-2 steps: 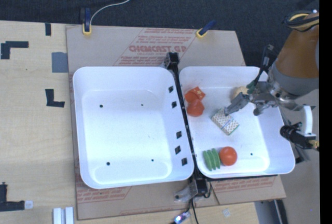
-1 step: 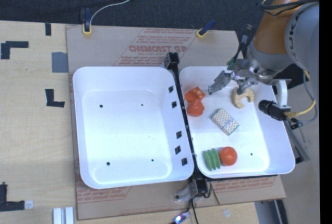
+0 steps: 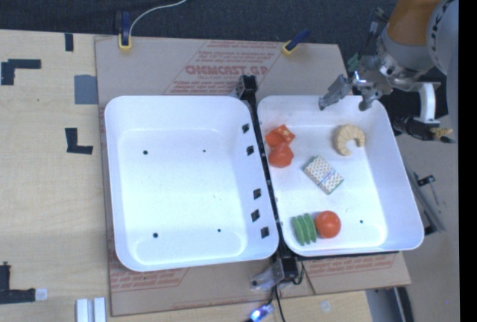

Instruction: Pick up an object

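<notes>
My end effector [image 3: 349, 92] hangs in the upper right of the frame, over the far rim of the right bin [image 3: 406, 197]. Its two fingers are spread apart, one pointing to the left and one lower to the right, and nothing is between them. My arm [image 3: 421, 7] comes in from the right edge, with the orange band at the top corner.

All the objects lie in the right bin. The croissant [image 3: 349, 138] is nearest to my end effector, just below it but apart from it. Left of it, close to the wall between the bins, two red-orange pieces [image 3: 280, 147] touch each other, one above the other. In the middle of the bin lies a small patterned box [image 3: 323, 174], tilted. Near the lower rim a green ridged item [image 3: 303, 229] lies just beside a red tomato [image 3: 328, 224].

The left bin [image 3: 119, 186] stands beside the right one, on a cardboard sheet [image 3: 216, 67] that covers the bench [image 3: 45, 164].
</notes>
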Tool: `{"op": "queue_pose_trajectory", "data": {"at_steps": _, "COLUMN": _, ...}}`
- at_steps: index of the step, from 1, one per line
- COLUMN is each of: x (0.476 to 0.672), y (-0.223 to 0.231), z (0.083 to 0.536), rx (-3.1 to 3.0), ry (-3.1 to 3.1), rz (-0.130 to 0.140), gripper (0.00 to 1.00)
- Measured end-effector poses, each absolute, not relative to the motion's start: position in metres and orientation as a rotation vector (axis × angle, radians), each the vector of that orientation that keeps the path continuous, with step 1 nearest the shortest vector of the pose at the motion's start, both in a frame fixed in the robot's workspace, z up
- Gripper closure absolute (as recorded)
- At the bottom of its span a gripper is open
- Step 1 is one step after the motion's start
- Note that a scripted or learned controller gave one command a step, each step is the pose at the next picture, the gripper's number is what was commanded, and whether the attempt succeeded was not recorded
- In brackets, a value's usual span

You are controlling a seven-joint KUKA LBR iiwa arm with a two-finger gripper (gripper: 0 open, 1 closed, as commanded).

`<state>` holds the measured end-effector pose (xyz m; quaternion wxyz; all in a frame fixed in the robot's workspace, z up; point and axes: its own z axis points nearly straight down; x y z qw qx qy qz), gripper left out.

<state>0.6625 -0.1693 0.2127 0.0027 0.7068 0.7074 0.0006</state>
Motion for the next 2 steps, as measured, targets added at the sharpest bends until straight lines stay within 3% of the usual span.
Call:
{"op": "queue_pose_trajectory", "data": {"at_steps": 1, "x": 0.661, "y": -0.167, "z": 0.221, "rx": 2.217, "ry": 2.223, "rz": -0.003, "gripper": 1.00}}
{"op": "queue_pose_trajectory", "data": {"at_steps": 2, "x": 0.606, "y": -0.228, "z": 0.249, "rx": 2.226, "ry": 2.214, "rz": -0.004, "gripper": 1.00}}
